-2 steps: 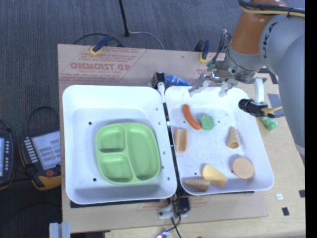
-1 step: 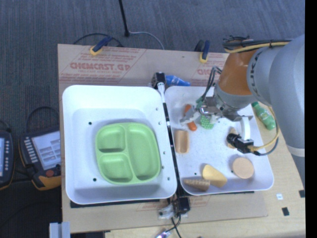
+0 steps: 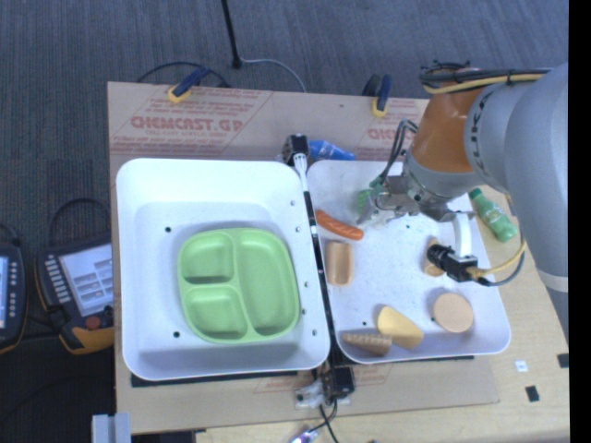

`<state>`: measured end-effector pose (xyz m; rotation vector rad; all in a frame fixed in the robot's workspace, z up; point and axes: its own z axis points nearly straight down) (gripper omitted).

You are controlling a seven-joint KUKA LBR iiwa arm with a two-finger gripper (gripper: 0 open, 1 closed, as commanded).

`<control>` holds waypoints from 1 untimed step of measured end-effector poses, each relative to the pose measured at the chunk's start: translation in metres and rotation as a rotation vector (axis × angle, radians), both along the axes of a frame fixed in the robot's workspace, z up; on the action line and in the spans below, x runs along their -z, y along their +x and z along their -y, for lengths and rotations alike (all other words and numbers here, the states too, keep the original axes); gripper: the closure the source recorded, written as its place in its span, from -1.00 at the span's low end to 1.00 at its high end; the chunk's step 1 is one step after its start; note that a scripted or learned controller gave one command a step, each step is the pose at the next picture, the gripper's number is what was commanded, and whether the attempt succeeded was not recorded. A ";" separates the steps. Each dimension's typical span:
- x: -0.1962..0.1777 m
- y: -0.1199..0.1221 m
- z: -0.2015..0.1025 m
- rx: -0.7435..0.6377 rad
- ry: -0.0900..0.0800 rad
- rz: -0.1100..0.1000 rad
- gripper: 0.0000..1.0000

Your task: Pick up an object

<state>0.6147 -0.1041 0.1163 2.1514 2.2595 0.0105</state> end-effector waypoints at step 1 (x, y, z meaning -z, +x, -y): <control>0.000 0.000 0.000 0.000 0.000 -0.001 -1.00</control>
